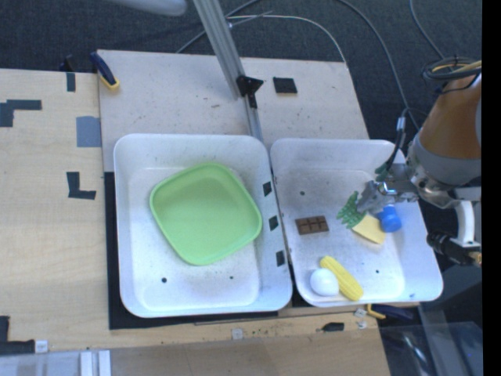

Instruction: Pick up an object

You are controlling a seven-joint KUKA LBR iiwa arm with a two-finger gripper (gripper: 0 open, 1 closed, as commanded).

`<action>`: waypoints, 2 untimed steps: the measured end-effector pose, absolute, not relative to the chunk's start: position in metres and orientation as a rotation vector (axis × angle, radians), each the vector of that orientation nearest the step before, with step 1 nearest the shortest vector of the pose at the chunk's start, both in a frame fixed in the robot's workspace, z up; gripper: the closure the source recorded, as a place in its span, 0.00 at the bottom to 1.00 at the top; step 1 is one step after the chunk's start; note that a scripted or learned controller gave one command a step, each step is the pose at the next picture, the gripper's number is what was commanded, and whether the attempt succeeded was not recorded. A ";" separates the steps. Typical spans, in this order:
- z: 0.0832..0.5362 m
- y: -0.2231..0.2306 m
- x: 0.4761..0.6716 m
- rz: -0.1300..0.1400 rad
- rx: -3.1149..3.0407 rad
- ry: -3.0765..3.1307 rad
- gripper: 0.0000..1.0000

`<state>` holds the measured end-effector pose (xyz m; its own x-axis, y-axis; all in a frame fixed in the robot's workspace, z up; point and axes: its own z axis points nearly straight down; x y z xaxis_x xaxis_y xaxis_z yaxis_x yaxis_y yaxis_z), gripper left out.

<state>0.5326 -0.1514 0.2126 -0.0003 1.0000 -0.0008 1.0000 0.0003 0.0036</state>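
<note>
Pincer [374, 197] hovers low in the right bin [329, 151], among a green sprig [350, 208], yellow wedge [369, 229] and blue piece [390, 221]; we cannot tell its state. Crowding risks our grabbing nothing.

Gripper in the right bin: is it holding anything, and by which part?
Cannot be told. The gripper sits low among a green item, yellow wedge and blue piece.

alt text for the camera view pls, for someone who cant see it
The arm's gripper hangs low in the right bin over a green leafy toy, a yellow wedge and a blue piece. Nearer the front lie a chocolate bar, corn cob and white egg. The left bin holds a green plate.
</note>
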 end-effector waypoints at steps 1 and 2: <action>0.243 -0.151 0.533 0.002 2.220 2.220 1.00; 0.249 -0.105 0.531 0.001 2.218 2.225 1.00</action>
<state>0.5315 -0.1049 0.2489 -0.0034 1.0000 0.0009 1.0000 0.0034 0.0004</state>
